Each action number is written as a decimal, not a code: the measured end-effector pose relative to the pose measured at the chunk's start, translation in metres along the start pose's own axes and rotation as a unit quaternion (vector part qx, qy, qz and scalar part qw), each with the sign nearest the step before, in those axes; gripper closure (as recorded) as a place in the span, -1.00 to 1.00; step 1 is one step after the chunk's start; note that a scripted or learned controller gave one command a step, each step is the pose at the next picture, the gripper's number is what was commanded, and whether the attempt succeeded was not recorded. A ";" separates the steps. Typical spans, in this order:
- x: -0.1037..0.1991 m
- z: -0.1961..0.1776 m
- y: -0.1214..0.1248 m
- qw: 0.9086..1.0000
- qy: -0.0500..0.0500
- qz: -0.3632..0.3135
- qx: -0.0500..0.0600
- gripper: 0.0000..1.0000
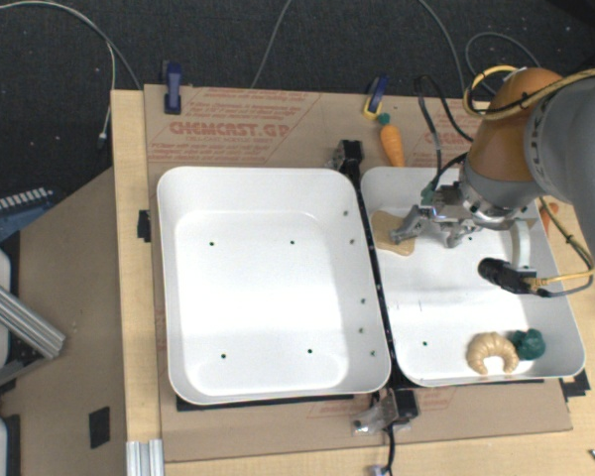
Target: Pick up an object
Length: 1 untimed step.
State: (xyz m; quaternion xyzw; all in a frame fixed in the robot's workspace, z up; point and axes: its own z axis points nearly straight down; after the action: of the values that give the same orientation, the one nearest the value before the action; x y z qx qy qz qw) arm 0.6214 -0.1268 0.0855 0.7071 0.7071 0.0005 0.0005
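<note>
The claw (428, 228) hangs low over the far-left part of the right bin (446, 365), with the grey arm (565, 137) coming in from the right. A flat tan piece (391, 234) lies against that bin's left wall, just left of the claw and touching or nearly touching its left finger. Its long axis seems to run roughly near-to-far, along the wall. That makes the tan piece the likeliest target: it sits to the claw's left, not squarely between the fingers, so the claw probably needs a small shift left before closing.

The fingers look spread apart, with nothing seen clamped between them.

2 other things sit well apart at the bin's near-right corner: a croissant (492, 352) and a green toy (527, 344) touching it. The left bin (268, 191) lies beyond the dividing wall.
</note>
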 end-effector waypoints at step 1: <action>0.001 -0.012 0.001 1.000 0.000 -0.001 -0.002 1.00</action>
State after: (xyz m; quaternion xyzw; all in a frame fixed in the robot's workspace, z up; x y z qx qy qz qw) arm 0.6226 -0.1261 0.0975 0.7067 0.7075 0.0019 0.0016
